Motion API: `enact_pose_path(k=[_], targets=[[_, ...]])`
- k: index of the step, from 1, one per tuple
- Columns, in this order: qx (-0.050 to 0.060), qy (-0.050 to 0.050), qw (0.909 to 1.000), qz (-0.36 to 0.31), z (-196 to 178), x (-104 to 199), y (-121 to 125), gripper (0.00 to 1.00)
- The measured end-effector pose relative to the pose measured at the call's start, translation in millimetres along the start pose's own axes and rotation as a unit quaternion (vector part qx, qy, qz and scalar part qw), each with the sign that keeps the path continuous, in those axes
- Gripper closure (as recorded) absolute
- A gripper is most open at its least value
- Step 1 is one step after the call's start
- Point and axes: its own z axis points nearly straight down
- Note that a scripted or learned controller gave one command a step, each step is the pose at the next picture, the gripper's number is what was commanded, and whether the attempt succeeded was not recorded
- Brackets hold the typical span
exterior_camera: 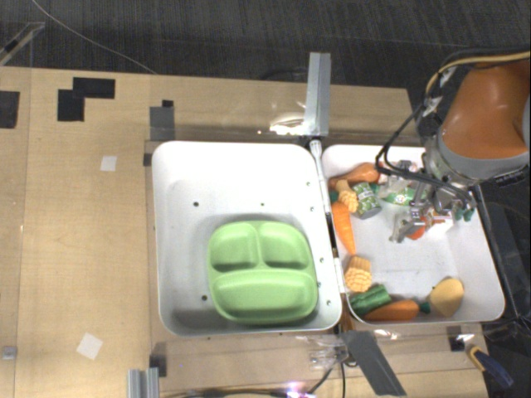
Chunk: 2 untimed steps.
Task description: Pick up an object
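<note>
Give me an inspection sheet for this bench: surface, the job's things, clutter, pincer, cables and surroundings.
Surface: wooden bench bearing two white bins, the left bin and the right bin, side by side.
Job's things: toy food in the right bin: a carrot along its left wall, a corn piece, a potato near the front corner, an orange piece at the back.
Clutter: green divided plate in the left bin.
Pincer: the pincer hangs over the right bin's middle; fingers too blurred to judge.
Cables: a thin wire on the floor, black cables looping by the arm.
Surroundings: dark carpet behind, black tape marks on the bench.
</note>
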Motion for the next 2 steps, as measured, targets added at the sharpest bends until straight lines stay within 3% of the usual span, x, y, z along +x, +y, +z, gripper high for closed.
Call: enact_pose_path(k=[1, 2], targets=[[0.002, -0.004, 0.9995, -0.033, 97.1, -60.8, -90.8, 0.00], [0.001, -0.002, 0.9999, -0.015, 97.8, 6.3, -102.4, 0.00]])
